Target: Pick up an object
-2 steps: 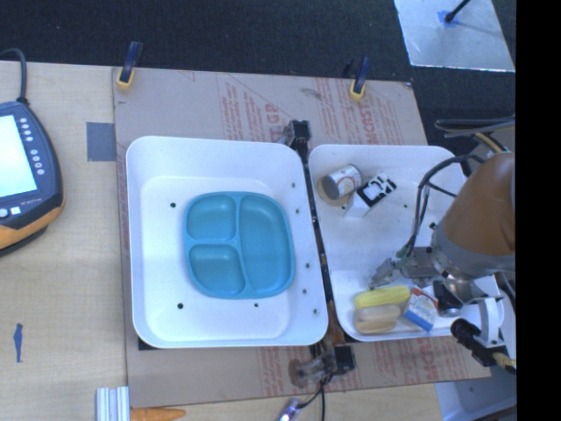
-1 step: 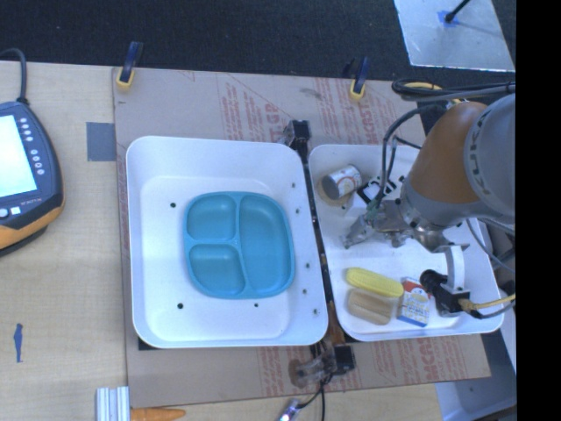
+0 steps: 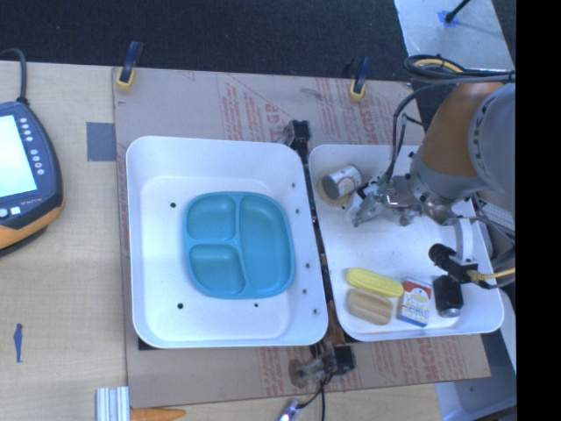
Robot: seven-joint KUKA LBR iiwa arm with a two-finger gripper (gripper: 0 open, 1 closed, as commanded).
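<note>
**One small silvery tin can (image 3: 340, 183) within reach**

The gripper (image 3: 382, 215) hovers over the far half of the shallow white right-hand bin (image 3: 399, 251), jaws apart and empty. The can lies just left of it, on its side. It is likely light, stiff and apt to roll, so pinch across its curved wall.

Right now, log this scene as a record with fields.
left bin: blue divided plate, centred
right bin, top left: small can on its side
right bin, lower edge: yellow banana-like item, tan bun below it, small carton to their right
gripper: above the right bin, just right of the can
</note>
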